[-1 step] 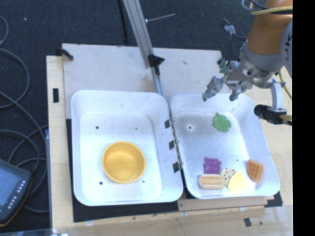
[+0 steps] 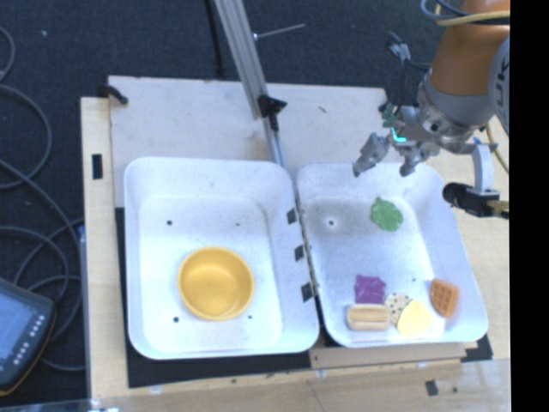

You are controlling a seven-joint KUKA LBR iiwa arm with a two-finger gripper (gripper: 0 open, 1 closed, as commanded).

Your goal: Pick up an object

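Nearest you, along the front wall of the right-hand shallow white bin [image 2: 455, 230], lie a tan bread-roll-shaped toy [image 2: 367, 318], a speckled round cookie [image 2: 395, 305], a pale yellow wedge [image 2: 415, 319], an orange waffle-like piece [image 2: 443, 297] and a purple crumpled piece [image 2: 370, 288]. The left-hand white bin [image 2: 146, 230] holds a round yellow plastic bowl [image 2: 215, 282]. Farther back in the right bin, alone, sits the green leafy lump [image 2: 387, 214], the likeliest thing to pick. Beyond it, over the bin's far rim, the hand [image 2: 388, 160] hovers with its two fingers spread, holding nothing. Note the risk: the lump lies below and apart from the hand, so a straight descent would likely strike the rim or close on air.
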